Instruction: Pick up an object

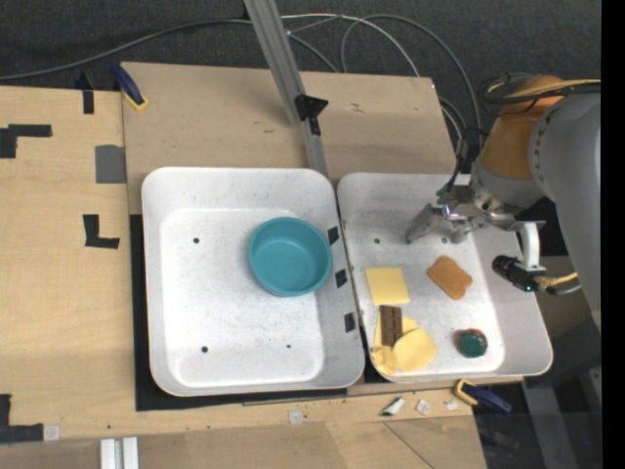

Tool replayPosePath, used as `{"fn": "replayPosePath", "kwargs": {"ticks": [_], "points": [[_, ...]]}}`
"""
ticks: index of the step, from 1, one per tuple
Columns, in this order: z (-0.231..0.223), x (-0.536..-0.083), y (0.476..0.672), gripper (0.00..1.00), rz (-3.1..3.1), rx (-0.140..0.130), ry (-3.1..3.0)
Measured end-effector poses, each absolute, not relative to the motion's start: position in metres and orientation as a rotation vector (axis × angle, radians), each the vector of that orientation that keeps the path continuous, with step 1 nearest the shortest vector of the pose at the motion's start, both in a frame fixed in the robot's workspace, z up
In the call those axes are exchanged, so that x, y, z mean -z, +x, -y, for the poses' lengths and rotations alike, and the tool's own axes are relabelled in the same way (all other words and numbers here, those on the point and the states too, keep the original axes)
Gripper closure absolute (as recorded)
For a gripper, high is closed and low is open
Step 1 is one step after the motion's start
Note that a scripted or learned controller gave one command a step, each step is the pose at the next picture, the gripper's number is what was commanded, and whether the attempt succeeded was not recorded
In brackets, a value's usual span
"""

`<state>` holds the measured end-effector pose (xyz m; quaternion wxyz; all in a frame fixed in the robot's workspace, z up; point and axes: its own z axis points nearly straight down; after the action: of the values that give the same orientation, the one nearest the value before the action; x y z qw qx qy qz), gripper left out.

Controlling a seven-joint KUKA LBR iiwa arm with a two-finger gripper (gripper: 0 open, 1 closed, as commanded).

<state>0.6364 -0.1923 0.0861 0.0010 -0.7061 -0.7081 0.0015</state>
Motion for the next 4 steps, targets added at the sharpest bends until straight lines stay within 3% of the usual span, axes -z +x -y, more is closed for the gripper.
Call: {"fn": "replayPosePath", "kwargs": {"ticks": [1, 3, 4], "points": [[0.192, -0.098, 0.637, 1.00, 2.226, -0.004, -2.216], [0.185, -0.194, 0.656, 1.00, 2.227, 0.004, -2.221], [0.184, -0.210, 0.656, 1.00, 2.224, 0.001, -2.220]]}}
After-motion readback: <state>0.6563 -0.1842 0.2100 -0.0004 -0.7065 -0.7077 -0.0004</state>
